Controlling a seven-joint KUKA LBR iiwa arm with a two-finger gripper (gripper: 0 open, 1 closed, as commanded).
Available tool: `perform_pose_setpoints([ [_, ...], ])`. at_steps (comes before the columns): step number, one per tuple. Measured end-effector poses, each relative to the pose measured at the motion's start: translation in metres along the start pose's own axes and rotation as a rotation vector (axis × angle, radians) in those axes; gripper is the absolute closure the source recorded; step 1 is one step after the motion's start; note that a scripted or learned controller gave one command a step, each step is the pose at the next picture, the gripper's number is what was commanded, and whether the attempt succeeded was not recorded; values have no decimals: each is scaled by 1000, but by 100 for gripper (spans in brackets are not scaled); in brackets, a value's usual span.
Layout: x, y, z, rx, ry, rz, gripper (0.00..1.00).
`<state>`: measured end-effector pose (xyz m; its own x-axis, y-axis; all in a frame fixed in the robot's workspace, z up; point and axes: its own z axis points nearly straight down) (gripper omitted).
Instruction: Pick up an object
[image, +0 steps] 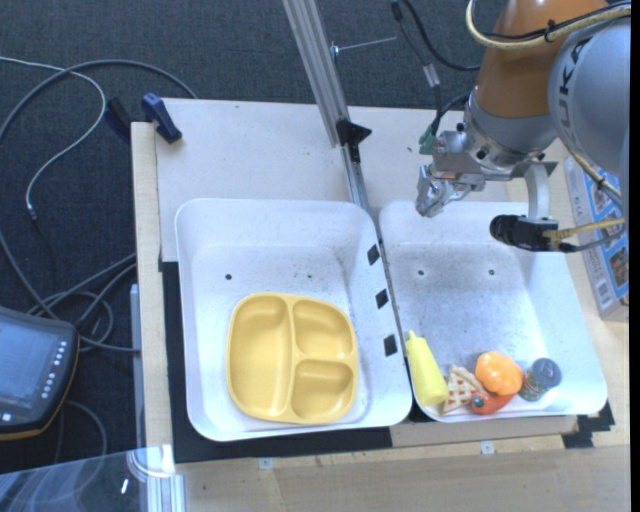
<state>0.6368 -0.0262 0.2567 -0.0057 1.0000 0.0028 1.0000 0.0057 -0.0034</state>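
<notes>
My gripper hangs above the far left corner of the right bin, high over its floor, with nothing between its fingers that I can make out. Along the right bin's near edge lie a yellow squeeze bottle, a waffle-patterned toy piece, an orange toy fruit and a small grey jar with a dark lid. A little red piece peeks out under the orange fruit. All of these sit well in front of the gripper.
The left bin holds a yellow divided plate in its near half. A metal pole slants up behind the ridge between the bins. A black camera unit juts from the arm over the right bin's far side.
</notes>
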Motion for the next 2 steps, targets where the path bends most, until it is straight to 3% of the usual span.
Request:
perform_pose_setpoints([
  [2, 106, -16, 20, 1, 0, -1, 100],
])
